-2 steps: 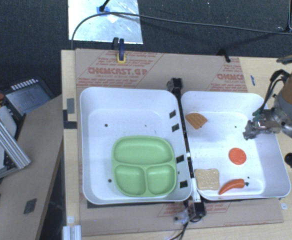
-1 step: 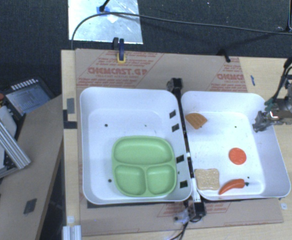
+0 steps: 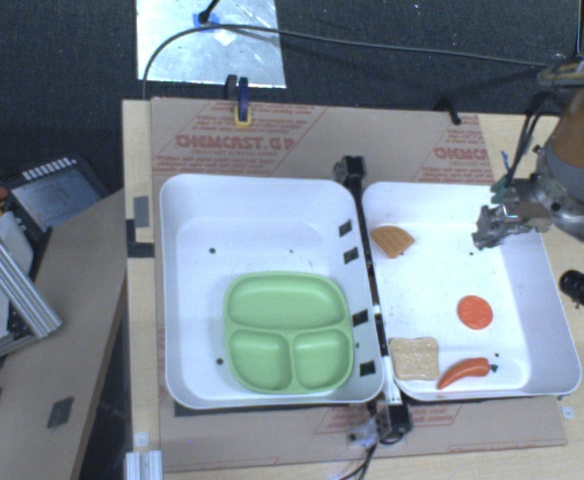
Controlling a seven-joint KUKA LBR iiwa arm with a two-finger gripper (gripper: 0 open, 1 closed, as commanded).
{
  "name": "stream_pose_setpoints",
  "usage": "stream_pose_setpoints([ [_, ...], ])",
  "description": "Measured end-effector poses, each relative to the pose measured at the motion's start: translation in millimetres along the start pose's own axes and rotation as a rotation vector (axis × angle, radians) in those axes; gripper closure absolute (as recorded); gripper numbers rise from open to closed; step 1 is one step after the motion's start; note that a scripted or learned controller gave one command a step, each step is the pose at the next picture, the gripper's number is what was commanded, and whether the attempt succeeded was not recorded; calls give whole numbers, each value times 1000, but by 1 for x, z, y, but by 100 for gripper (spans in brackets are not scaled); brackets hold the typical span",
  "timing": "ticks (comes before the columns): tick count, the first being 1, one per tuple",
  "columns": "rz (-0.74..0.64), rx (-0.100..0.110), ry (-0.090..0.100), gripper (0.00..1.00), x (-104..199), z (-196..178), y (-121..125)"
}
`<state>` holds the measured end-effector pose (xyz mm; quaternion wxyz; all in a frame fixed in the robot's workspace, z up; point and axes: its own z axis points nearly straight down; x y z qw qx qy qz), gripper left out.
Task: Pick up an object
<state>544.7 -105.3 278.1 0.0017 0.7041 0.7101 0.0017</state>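
Camera view, looking down at a slant on the surface (image 3: 272,128), on which two shallow white bins are set side by side. The left bin (image 3: 192,228) is occupied by a green divided plate (image 3: 288,330) with three compartments, lying toward the near side. Four small items are held in the right bin (image 3: 557,358): a tan, bread-like piece (image 3: 393,240) near the far left corner; a round red-orange disc (image 3: 475,312) at mid-bin; a pale square slice (image 3: 414,357) at the near left corner; and an orange-red pepper (image 3: 465,371) just beside that slice, along the near wall. The arm (image 3: 580,158) is seen entering from the right, with its tool (image 3: 492,230) poised over the far right part of the right bin, well apart from the disc and from the bread-like piece. Nothing is seen between the tool's fingers, and no item is touched by it. Whether the tool is released or clenched cannot be told, the tip being small and dark against the bin. A black divider with clips (image 3: 362,268) is seen between the two bins.
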Motion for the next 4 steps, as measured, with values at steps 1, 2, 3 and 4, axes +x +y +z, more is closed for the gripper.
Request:
stream_pose_setpoints([
  [1,-1,3,1,100,56,15,17],
  [2,-1,2,1,100,106,16,32],
  [3,0,2,0,100,150,34,60],
  [4,-1,1,2,100,208,36,81],
])
